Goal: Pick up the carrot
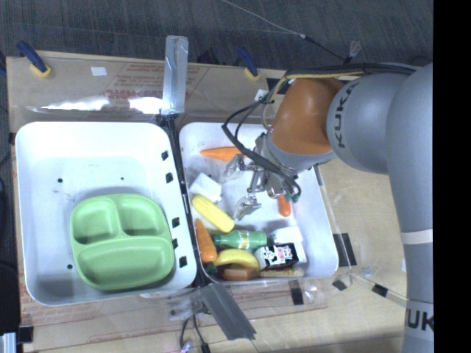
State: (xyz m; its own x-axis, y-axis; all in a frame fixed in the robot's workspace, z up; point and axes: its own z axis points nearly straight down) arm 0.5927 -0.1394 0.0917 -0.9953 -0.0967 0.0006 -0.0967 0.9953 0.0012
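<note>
Right now, from my remote seat, I see two white bins side by side on the surface, viewed from above at a slant. The left bin (44, 197) holds a green divided plate (121, 240). The right bin (324, 226) is crowded with toy food, and the grey arm with its orange band (305, 116) reaches into it from the right.

My claw (257, 190) hangs over the middle of the right bin, its metal parts pointing down and toward the left. I cannot tell how it is set; glare and cabling blur it, and I see nothing caught in it.

Which item is the carrot is a judgement. An orange tapered piece (221, 154) lies at the far end of the right bin, its long axis running roughly left to right. It sits just up and to the left of the claw, near but apart from it. A second orange piece (207, 243) lies along the bin's left wall near the front, its long axis running roughly front to back, wedged beside a corn cob (212, 212), a green bottle (239, 240) and a banana (237, 258). A small orange-red thing (284, 206) shows just right of the claw; I cannot identify it.

I judge the far piece the easier target: it lies nearer and has clear space around it. To reach it, the claw would need to shift up-left and close across its short width.
</note>
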